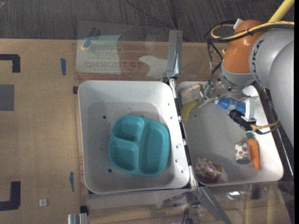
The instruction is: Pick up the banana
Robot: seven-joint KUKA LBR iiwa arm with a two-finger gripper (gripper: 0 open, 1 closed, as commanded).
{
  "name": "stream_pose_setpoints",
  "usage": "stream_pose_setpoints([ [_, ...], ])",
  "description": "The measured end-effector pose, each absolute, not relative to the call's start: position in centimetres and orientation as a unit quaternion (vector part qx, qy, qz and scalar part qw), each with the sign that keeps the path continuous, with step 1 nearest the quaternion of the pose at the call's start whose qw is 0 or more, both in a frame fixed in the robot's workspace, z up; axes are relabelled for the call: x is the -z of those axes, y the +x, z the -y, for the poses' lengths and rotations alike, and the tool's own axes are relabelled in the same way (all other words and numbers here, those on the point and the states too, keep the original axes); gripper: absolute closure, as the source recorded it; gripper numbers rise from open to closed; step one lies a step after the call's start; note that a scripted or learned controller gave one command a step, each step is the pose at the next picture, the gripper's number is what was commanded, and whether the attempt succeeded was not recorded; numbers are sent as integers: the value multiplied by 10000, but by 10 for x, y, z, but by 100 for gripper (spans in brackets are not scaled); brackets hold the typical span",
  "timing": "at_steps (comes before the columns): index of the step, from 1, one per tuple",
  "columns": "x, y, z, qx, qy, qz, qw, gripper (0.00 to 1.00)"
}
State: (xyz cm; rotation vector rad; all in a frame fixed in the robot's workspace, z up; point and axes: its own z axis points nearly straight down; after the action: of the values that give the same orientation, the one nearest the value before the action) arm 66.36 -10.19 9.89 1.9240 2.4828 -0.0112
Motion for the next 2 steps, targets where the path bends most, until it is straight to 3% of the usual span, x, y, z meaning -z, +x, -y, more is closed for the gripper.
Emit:
stream_pose_setpoints([
  [1, -110, 665, 102, 30, 6124, -7905, 26, 100],
  [2, -187, 668, 45, -12, 6170, -7870, 23, 100],
])
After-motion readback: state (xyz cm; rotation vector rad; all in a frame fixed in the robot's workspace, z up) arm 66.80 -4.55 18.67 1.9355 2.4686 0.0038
